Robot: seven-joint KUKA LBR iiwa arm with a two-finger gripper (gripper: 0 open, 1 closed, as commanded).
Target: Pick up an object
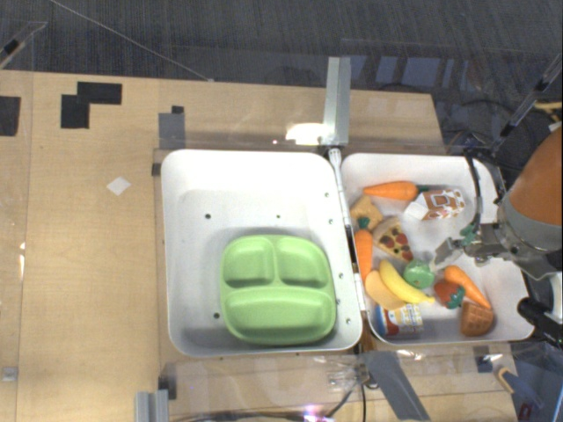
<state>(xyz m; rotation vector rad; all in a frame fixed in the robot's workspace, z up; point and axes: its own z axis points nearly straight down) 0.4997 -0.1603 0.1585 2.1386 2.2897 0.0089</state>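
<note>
The step in hand looks like the approach: nothing is between the jaws (450, 248), which hang over the middle of the right bin (510, 328); whether they stand wide or narrow I cannot tell, as they are small and blurred against the white.

Nearest the camera, below the jaws, lie a can (400, 320) and a slice of bread (476, 320). Just beneath them sit a carrot (463, 285), a green vegetable (420, 276) and a banana (400, 283). To their left is a pizza slice (393, 240). Beyond them rest a second carrot (391, 190) and a small carton (442, 203). Well to the left, the other bin (189, 183) holds a green divided plate (278, 288).

Next move, I judge: descend squarely on one toy, likely the green vegetable or near carrot, without nudging its close neighbours
</note>
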